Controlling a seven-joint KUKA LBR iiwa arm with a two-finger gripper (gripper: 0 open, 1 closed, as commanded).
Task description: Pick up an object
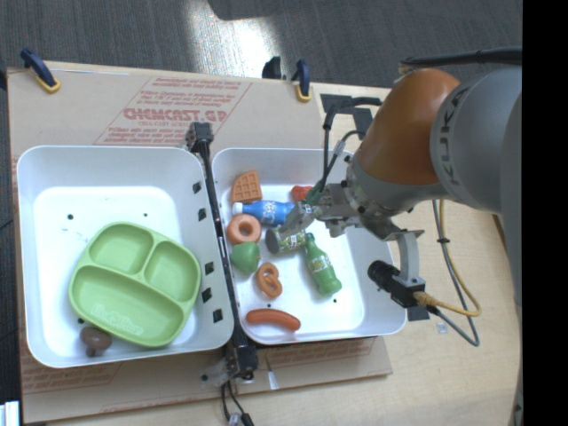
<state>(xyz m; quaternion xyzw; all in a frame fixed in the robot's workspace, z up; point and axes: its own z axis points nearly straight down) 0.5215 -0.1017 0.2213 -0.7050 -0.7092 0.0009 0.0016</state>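
The right bin [377, 313] holds several toy foods: a waffle [247, 186], a blue bottle [266, 209], a donut [243, 229], a green round fruit [245, 256], a pretzel [269, 279], a sausage [272, 319], a green bottle [321, 266] and a small red piece [302, 193]. My gripper [293, 231] hangs low in the middle of this bin, just right of the donut, between the blue bottle and the top of the green bottle. The wrist and arm cover the bin's right side.
The left bin [35, 176] holds a green divided plate [135, 282] and a small brown object [95, 338] at its front left corner. A black divider clamp [201, 136] sits between the bins. A cable [457, 300] loops off the bench to the right.
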